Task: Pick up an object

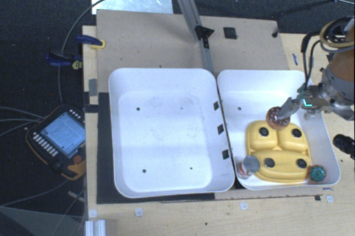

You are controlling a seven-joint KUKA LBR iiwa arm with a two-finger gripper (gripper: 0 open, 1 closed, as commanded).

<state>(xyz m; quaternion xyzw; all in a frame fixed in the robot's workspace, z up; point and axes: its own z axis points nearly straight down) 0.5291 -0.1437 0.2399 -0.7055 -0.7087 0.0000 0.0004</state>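
Right bin [244, 85] holds the clutter; left bin [161, 80] sits beside it on the desk [161, 30], their inner rims touching.

Yellow moulded toy [278, 153], lumpy with dark round spots, lies in the right bin's near half, close to the near rim. A small brown ring-shaped piece [275, 117] rests at the toy's far edge, touching or just over it; cannot tell which. A grey round object with a reddish bit [248, 165] sits at the toy's near-left corner against the bin wall; shape hard to make out. A teal ball [317, 173] sits in the bin's near-right corner, just beside the toy.

Arm enters over the bin's right rim, upper part cut off by the frame edge. End effector [284, 110] angles down-left, tip right at the brown ring. Fingers are blurred and merge with the ring, so cannot tell how far they are parted or whether anything is gripped.

Pendant with lit screen [60, 138] on the floor, off the desk's left edge.
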